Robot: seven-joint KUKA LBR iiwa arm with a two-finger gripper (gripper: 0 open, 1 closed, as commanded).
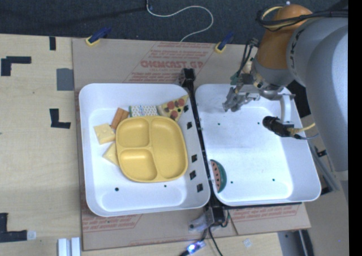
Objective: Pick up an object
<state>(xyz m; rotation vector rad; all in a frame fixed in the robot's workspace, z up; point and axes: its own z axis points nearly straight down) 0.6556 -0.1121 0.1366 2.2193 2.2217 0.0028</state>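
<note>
My gripper (232, 103) hangs over the far part of the right bin (257, 141), near its back wall, with nothing visible between its fingers. A watermelon-slice toy (218, 174) lies at the right bin's near left edge, well away from the gripper. In the left bin (93, 136) a yellow divided plate (151, 148) sits in the middle. Behind and beside it lie a pizza-slice toy (175, 106), a patterned cracker (142, 111), a brown strip (119, 117) and pale yellow cracker pieces (105, 133).
The divider between the bins (195, 136) runs just left of the gripper. The grey arm (322, 62) fills the upper right. A white cable (181, 14) loops on the dark surface behind the cardboard base (164, 62).
</note>
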